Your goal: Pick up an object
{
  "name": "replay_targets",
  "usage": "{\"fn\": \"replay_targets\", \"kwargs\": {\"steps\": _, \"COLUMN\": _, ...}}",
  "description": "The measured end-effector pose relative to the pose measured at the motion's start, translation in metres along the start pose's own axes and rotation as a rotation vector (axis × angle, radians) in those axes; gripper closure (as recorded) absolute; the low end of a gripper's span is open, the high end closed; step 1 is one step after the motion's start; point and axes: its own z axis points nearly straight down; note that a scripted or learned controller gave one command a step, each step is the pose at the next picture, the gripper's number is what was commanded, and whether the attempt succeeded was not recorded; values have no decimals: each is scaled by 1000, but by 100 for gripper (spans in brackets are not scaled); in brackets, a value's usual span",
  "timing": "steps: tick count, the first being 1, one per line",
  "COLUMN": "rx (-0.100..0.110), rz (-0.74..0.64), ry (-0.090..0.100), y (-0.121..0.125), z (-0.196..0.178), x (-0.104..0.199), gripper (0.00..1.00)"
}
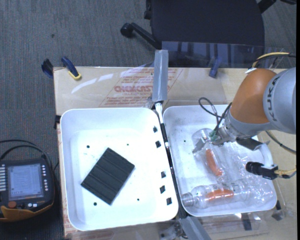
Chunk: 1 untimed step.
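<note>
The grey arm (270, 104) with its orange band enters from the right edge and bends down over the right bin (177, 134). The left bin (70, 134), at centre-left, holds a black ribbed slab (108, 175) lying flat and askew. Along the right bin's lower edge lies a clear plastic bottle (215, 195) with something orange inside. The gripper (206, 143) sits low just above a clear wrapped orange item (213, 163); how far it is open cannot be told.

Arm (270, 101): reaches in from the right (orange band uppermost), wrist bent downward.
Gripper (206, 143): pointing down-left, low.
</note>
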Motion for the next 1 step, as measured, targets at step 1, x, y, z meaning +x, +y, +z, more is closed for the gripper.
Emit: {"fn": "replay_targets", "kwargs": {"steps": 1, "rx": -5, "rz": -56, "ry": -2, "y": -16, "z": 0, "x": 10, "gripper": 0}}
